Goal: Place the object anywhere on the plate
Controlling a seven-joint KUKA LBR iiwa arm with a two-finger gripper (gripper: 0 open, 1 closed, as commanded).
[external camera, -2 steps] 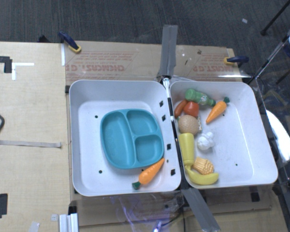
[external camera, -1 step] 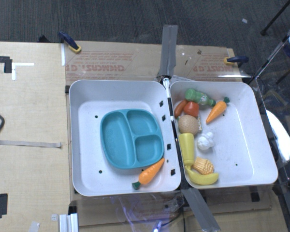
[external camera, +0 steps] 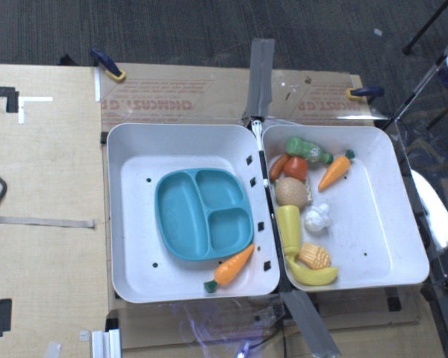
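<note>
Carrot point(external camera: 234, 266) lies just off the plate's point(external camera: 181, 207) near rim (touching it); I'd grasp it next. Fingers: cannot tell.

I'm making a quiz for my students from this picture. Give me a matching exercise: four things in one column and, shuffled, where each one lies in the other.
Things:
1. blue plate
2. carrot with its tip on the plate's edge
3. banana
4. green bottle

Places:
A. right bin, near front wall
B. left bin, middle
C. right bin, near back wall
D. left bin, front right

Pairs: 1-B, 2-D, 3-A, 4-C
</note>
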